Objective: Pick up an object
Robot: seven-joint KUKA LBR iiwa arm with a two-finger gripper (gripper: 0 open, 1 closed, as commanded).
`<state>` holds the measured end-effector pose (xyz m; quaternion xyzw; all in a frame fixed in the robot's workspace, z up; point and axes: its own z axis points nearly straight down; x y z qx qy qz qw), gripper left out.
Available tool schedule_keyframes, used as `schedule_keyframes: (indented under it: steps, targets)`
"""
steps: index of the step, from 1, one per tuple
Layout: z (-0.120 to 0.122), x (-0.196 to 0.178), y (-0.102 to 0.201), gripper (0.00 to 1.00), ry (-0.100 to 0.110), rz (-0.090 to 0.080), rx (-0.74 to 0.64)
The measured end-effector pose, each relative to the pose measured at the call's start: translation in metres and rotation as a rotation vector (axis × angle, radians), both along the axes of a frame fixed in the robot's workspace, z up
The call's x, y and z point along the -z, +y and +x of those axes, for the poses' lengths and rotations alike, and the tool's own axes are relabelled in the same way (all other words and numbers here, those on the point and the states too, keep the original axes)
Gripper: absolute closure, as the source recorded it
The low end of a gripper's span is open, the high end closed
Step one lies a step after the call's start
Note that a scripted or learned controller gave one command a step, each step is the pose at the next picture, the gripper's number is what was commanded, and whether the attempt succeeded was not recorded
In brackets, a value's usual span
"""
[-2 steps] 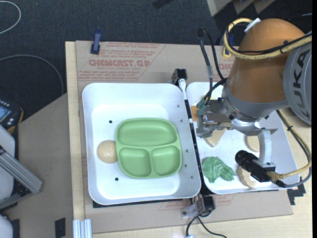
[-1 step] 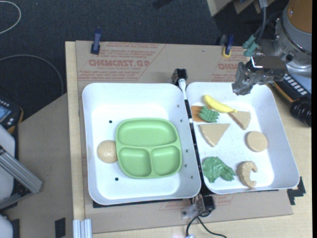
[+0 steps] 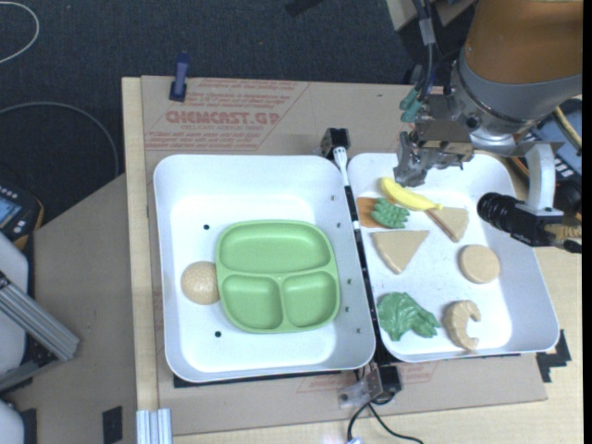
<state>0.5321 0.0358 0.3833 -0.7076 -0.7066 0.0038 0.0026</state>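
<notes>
— What lies nearest the camera?

— The near rim of my two white bins. In the right bin the nearest pieces are a leafy green toy and, to its right, a tan curled piece. Farther in sit a tan wedge and a round tan biscuit.

— And the left bin?

— The left bin holds a green divided tray (three compartments, all bare), with a tan round cookie touching its left edge.

— Where is your gripper?

— My gripper hangs over the far end of the right bin, just above a yellow banana. Its dark fingertips point down at the banana's far-left end. I cannot tell whether they are spread or closed, nor whether they touch it; nothing shows between them.

— What surrounds the banana?

— Just near of it, a small green leafy piece lies on an orange piece, and a tan triangle lies to its right. The bins rest on a cardboard sheet on the table.
</notes>
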Motion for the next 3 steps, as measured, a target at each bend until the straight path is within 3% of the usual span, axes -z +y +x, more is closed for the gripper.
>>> schedule_keyframes:
  steps: [1, 2, 3]
  targets:
    - [-0.036, 0.048, 0.028, 1.00, 0.000, 0.003, -0.004]
    - [-0.053, -0.137, 0.053, 1.00, -0.031, 0.008, -0.006]
    - [-0.051, -0.108, -0.060, 1.00, -0.006, 0.000, 0.012]
